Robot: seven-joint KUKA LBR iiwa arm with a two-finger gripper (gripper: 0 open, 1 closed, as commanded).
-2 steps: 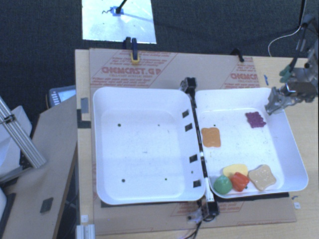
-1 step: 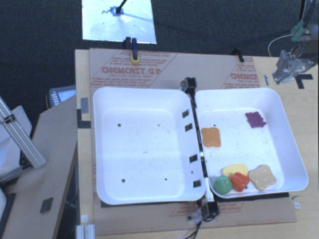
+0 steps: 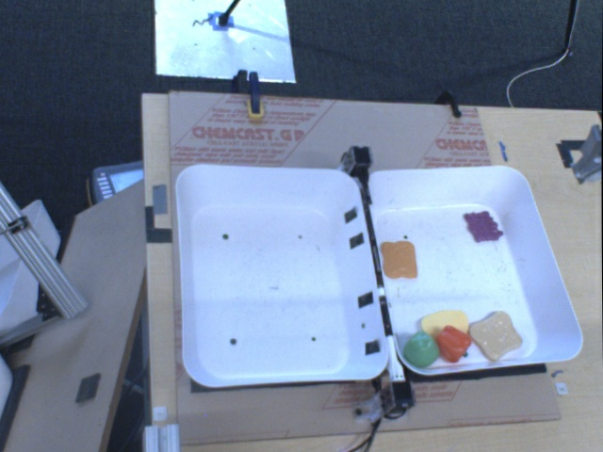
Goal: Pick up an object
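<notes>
The right bin [image 3: 528, 196] holds several small toy foods. A purple grape cluster [image 3: 482, 225] lies near its far right side. By the divider, an orange flat piece [image 3: 399, 260] rests on the bin floor. Along the front wall sits a tight group: a yellow piece [image 3: 443, 321], a green round item [image 3: 421, 349], a red item [image 3: 453, 343] and a beige toast-shaped slice [image 3: 496, 334]. The green, red and yellow items touch one another.
The left bin [image 3: 268, 271] sits beside the right one, joined by black clips [image 3: 363, 271] along the shared rim. Both rest on a cardboard sheet [image 3: 283, 125] on the wooden bench. A grey metal bracket [image 3: 586, 153] juts in at the right edge. An aluminium rail [image 3: 38, 262] slants at the left.
</notes>
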